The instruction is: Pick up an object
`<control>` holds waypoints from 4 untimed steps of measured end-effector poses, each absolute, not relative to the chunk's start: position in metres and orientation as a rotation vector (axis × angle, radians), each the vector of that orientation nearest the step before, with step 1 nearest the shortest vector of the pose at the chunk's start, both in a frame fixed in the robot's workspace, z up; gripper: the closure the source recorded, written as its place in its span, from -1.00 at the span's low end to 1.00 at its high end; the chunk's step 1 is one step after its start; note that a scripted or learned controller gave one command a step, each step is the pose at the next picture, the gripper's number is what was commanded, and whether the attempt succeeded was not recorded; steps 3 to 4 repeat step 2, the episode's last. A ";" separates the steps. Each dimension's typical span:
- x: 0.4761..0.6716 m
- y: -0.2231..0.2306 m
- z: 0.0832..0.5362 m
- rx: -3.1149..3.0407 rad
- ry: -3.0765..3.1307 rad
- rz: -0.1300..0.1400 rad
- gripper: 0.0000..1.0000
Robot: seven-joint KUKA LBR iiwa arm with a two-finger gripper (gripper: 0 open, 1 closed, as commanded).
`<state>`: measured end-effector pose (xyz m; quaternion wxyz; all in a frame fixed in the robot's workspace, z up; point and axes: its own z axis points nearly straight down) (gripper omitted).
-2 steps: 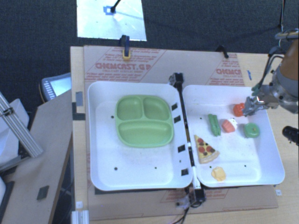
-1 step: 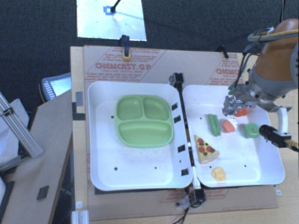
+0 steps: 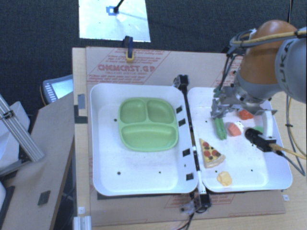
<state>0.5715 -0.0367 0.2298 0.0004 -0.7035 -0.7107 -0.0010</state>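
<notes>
Your table (image 3: 80, 143) is tan, with a printed cardboard sheet (image 3: 144, 63) lying flat on it. On that sheet, the left white bin (image 3: 103, 176) and right white bin (image 3: 276, 176) sit side by side, touching.

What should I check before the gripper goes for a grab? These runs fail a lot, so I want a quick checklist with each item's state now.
1. Gripper is over the right bin: ok.
2. A target is near it: ok, the green stick lies just below the fingers.
3. Nothing is held yet: cannot tell, the arm hides the fingertips.
4. Neighbours leave room: not ok, the orange piece lies close beside the green stick.
5. Other pieces are out of the way: ok, the pizza slice and yellow piece lie nearer the front edge.
6. Green tray sits apart in the left bin: ok.
</notes>
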 end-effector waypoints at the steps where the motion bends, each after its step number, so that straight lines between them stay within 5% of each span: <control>1: 0.580 0.015 0.219 -2.210 -2.232 -0.004 1.00; 2: 0.590 0.069 0.210 -2.210 -2.231 -0.004 1.00; 4: 0.590 0.069 0.210 -2.210 -2.231 -0.004 1.00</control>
